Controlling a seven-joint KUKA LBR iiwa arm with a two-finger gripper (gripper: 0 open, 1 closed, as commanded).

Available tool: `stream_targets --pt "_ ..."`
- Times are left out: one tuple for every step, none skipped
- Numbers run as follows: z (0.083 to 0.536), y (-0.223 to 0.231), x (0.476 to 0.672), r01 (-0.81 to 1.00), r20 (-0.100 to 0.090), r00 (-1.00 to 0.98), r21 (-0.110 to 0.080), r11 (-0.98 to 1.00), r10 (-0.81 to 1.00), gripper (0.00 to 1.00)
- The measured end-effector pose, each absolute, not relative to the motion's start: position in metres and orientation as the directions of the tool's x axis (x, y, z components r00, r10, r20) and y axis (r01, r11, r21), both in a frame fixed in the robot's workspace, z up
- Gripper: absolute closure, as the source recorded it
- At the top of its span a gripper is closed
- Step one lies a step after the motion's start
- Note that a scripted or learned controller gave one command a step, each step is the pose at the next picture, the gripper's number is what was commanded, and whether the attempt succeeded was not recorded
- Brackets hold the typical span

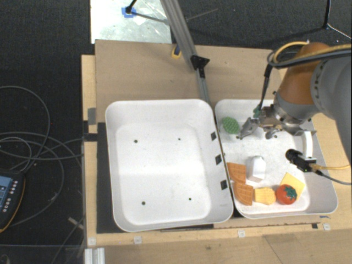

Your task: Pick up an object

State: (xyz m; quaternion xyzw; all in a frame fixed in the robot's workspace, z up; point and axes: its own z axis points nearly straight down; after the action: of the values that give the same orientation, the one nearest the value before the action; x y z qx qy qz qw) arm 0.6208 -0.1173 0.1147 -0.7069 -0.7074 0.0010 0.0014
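My gripper [256,135] hangs over the upper part of the right bin [324,202], its two fingers spread open with nothing between them. A green bumpy object [230,125] lies just left of the left fingertip [241,136], apart from it. Below the gripper sits a white block [256,168]. Along the front of the bin lie two orange waffle-like pieces [237,172] [243,193], a yellow piece [264,196], a red tomato [286,194] and a yellow wedge [292,181].
The left bin [159,164] stands beside the right one, their walls touching in the middle. A grey pole [181,26] slants across the back of the bench. A black fitting with a yellow cable [300,159] hangs from the arm over the right bin.
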Motion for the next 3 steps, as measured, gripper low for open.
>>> stream_targets --pt "0.129 -0.118 0.623 1.000 0.000 0.000 0.004 0.000 1.000 1.00" --pt "0.179 -0.112 0.617 1.000 0.000 -0.004 0.005 0.004 1.000 1.00" --pt "0.234 -0.112 0.619 1.000 -0.001 -0.006 0.008 0.006 1.000 1.00"
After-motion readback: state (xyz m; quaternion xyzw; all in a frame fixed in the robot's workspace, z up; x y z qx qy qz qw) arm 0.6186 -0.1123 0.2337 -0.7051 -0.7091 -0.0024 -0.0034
